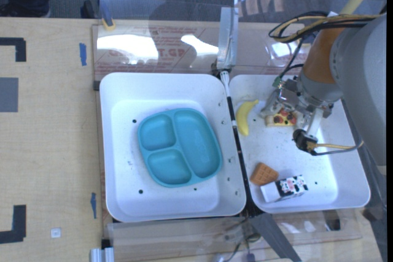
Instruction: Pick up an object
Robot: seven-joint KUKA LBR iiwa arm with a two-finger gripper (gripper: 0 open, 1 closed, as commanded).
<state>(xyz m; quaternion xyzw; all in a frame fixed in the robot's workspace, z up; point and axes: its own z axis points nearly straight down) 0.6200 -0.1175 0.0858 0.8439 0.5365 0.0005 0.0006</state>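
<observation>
Gripper (pixel 284 112) low in right bin (pixel 350 193), over colourful toy (pixel 281 118) beside banana (pixel 244 115); finger state unclear. Risk: off-centre closure nudges toy away, misses.

One fixed camera looks down slantwise on both bins (pixel 116 132)

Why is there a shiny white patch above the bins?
In the camera view, light glares off the clear plastic wall behind the left bin, washing out white patches; the blue tray looks sharp and evenly lit; the arm at the right looms large and soft, shading things below.
</observation>
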